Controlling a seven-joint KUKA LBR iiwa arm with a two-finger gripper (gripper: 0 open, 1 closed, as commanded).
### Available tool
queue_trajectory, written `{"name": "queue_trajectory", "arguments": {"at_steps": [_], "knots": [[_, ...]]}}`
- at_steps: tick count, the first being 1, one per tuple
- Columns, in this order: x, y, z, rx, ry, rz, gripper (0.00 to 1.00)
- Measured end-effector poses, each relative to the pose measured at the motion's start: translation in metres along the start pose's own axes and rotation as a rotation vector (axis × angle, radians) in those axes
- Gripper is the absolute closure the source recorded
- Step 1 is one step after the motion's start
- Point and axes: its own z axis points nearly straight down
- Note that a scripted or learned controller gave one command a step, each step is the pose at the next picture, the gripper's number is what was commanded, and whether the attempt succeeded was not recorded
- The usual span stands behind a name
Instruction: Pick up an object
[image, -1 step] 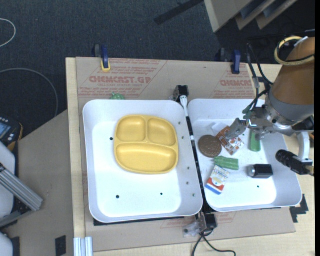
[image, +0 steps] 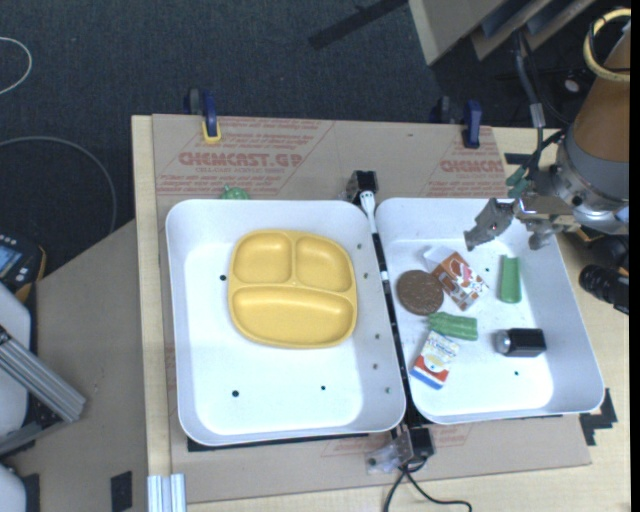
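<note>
Since your gripper (image: 511, 226) hangs spread wide and bare over the right bin (image: 570, 330), try the green stick (image: 510, 279) just below: light, stiff, perhaps slippery, so pinch it mid-length.

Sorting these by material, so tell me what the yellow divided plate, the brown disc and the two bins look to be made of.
Yellow divided plate: likely moulded plastic, matte, with soft rounded compartment ridges and even colour.
Brown disc: unclear; dull and dark, perhaps wood, rubber or plastic.
Left bin and right bin: probably thin white plastic, smooth with a slight sheen and rounded corners.
</note>
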Motion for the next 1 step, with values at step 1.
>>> {"name": "queue_trajectory", "arguments": {"at_steps": [1], "knots": [[0.0437, -0.0158, -0.0639, 0.005, 0.001, 0.0, 0.0]]}}
